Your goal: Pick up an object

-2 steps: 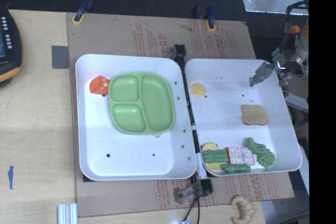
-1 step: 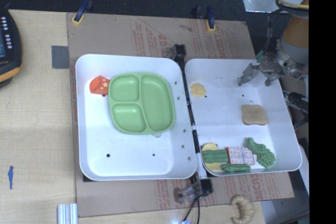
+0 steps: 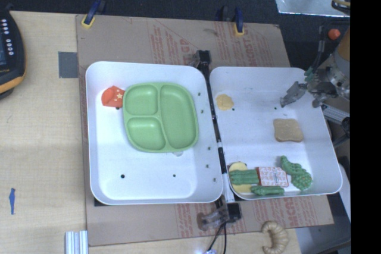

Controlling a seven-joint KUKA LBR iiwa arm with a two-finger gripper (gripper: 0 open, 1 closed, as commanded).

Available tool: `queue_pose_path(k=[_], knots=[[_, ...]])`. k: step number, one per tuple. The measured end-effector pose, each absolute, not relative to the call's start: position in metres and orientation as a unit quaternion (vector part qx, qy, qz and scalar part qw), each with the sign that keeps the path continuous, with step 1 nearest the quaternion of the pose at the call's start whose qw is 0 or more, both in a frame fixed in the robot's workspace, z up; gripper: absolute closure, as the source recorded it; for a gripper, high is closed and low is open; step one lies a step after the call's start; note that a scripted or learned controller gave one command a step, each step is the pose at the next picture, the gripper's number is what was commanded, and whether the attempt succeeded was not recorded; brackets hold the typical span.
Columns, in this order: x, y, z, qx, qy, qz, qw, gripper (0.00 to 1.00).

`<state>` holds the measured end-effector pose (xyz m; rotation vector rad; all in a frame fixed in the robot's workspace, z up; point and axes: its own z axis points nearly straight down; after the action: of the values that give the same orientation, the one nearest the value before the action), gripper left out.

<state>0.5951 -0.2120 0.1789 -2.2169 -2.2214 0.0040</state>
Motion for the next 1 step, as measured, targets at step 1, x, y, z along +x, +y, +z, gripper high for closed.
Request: queue_pose_path(k=[1], knots=[[0.5497,-0.2114,0.1494,-0.705,-0.709,0.0029,0.004,0.0]])
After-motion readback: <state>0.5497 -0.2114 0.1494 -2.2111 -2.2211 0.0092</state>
